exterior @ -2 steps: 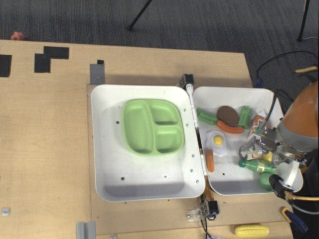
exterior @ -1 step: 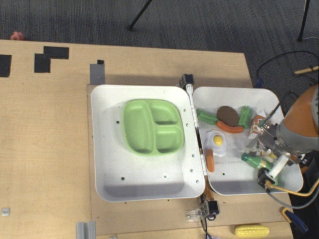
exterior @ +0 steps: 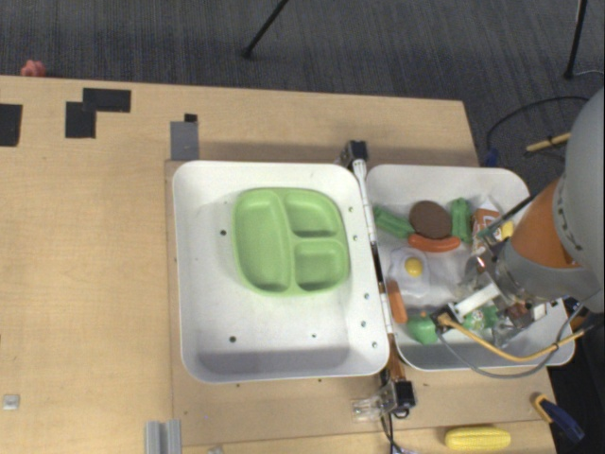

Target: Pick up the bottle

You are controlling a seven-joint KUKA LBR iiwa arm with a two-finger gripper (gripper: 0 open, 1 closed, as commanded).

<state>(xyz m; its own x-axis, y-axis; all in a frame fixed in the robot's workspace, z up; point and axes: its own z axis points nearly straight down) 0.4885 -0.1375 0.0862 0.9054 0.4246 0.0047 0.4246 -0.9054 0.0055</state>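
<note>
Bottle: we take the small green plastic bottle (exterior: 422, 330) lying at the near edge of the right-hand shallow white bin (exterior: 444, 171) to be the target.
Handling: we judge it light, stiff and slick, so we would grasp across mid-body.
Gripper (exterior: 484, 312): it sits just beside the bottle, and we cannot tell its state.

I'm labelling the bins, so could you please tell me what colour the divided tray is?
Light green; the divided tray shows clearly in the camera view, in the left bin.
</note>
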